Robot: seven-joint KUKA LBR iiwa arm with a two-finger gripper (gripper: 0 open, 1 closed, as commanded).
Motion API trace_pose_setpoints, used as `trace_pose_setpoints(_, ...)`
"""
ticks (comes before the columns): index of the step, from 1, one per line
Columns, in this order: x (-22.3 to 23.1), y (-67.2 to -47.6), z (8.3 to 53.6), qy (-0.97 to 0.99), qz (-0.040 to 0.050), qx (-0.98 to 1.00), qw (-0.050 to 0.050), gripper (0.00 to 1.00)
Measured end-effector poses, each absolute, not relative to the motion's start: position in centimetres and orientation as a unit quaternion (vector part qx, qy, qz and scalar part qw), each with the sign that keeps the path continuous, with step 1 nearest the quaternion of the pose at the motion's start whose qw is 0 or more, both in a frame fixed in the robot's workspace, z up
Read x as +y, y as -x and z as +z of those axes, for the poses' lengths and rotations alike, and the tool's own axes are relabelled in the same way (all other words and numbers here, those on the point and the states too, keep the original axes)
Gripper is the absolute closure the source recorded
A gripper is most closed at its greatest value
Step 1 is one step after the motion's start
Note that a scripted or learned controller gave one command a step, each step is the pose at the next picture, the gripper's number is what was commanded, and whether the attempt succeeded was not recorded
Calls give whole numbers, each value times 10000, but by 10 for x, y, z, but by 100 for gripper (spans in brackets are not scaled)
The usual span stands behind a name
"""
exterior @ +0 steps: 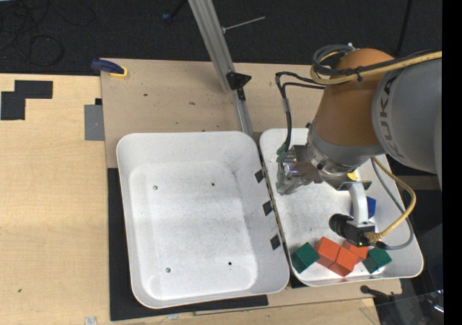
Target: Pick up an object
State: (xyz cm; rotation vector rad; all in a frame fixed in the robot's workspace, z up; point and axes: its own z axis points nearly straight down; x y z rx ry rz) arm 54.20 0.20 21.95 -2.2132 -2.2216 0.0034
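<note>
Reaching in: the gripper (291,172) sits over the right bin (408,267), in its upper part, close to the wall it shares with the left bin (137,154).
Gripper state: cannot tell from this slanted view; nothing shows held in it.
Candidates: a green block (304,256), orange blocks (339,253) and a second green block (377,259), huddled along the right bin's near wall.
Direction from tool: the cluster lies toward the bottom of the view from the gripper and somewhat to the view's right, well apart from it.
Cluster axis: across the view, following the near wall.
Nearest piece: the first green block, at the cluster's left end.
Likely need: a move toward the near wall before any descent.
Risk: the blocks touch each other and crowd the wall, so a clean grip looks hard.
</note>
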Motion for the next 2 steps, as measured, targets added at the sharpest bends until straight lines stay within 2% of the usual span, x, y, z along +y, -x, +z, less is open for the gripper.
trace_pose_setpoints(1,61,-529,230,7053,3,-7089,24,100)
trace_pose_setpoints(2,91,-527,227,7060,13,-7082,19,100)
